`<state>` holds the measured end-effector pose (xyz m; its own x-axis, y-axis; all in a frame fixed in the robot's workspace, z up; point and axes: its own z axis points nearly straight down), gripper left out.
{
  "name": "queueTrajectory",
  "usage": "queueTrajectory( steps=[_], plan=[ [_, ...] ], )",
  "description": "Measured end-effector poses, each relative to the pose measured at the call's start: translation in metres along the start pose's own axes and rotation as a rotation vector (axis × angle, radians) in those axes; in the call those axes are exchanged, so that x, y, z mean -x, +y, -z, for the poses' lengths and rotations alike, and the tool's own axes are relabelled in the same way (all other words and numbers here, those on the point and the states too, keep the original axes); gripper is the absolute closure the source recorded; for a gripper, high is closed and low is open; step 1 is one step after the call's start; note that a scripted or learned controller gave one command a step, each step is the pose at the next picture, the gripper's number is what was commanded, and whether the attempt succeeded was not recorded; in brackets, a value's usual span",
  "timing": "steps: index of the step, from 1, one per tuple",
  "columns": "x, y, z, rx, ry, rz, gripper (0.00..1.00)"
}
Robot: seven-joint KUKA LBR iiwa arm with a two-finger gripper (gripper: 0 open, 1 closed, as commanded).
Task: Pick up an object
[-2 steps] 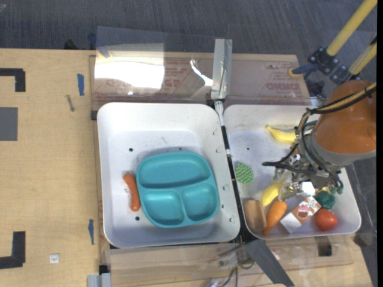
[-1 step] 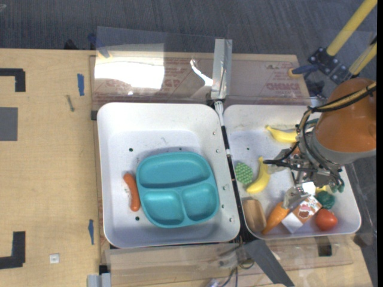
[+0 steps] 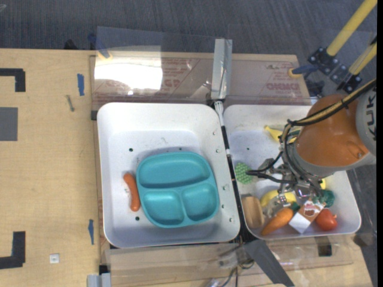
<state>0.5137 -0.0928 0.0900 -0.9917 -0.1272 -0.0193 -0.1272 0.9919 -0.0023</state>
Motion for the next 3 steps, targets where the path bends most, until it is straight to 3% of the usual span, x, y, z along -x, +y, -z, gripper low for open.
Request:
queueTrajectory(
  steps=[1, 2, 3],
  plan=[
    [0.098, -0.059, 0.008, 0.001, 0.01, 0.082, 0.0],
    [0.037, -0.048, -0.002, 0.001, 0.008, 0.001, 0.0],
    [0.042, -0.047, 0.012, -0.002, -0.006, 0.003, 1.0]
  ],
)
